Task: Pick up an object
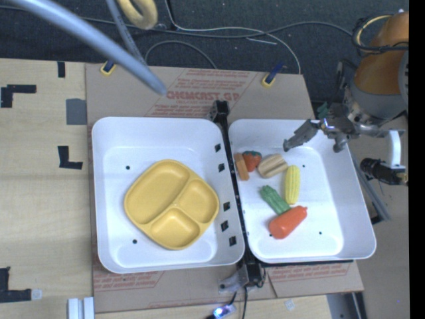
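My gripper (pixel 317 135) hangs over the right bin (pixel 352 205) at its one o'clock corner — jaws spread wide, nothing between them. The toy food clusters toward nine: a corn cob (pixel 291 183), carrot (pixel 287 222), green pepper (pixel 273 199) and bread roll (pixel 271 165). A yellow divided plate (pixel 171 203) sits in the left bin (pixel 109 178).

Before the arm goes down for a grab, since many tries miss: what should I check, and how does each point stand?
1. Gripper carrying nothing: ok, nothing shows between its fingers.
2. Fingers open for a grasp: cannot tell.
3. Gripper over the right bin: ok, near its far rim.
4. Gripper above a target: not ok, the bread roll lies nearer the camera.
5. Targets separated: not ok, corn, green piece and carrot crowd together.
6. Yellow plate clear of the path: ok, left bin.
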Robot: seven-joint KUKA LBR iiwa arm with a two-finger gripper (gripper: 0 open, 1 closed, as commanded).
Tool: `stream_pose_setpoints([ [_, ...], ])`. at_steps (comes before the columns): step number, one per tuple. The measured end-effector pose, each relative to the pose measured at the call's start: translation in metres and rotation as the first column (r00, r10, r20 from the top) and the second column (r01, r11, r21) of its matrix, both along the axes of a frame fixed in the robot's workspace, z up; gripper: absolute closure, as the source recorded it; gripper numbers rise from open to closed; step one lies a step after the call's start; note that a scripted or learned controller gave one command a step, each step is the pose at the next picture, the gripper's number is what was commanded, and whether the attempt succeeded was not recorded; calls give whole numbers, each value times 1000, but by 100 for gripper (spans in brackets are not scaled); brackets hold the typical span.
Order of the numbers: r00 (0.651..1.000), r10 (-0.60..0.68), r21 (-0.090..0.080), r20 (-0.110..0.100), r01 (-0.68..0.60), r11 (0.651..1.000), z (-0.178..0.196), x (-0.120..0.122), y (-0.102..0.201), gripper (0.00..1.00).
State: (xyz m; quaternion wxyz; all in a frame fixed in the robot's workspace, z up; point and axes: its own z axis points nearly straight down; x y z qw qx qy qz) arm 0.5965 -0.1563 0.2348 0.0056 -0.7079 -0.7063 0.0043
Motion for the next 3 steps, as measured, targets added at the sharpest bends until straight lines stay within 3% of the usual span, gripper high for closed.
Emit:
stream_pose_setpoints([
  [1,1000,4,-2,13,-3,1000,8,3,0,0],
  [3,1000,3,-2,7,-3,1000,-100,-1,3,0],
])
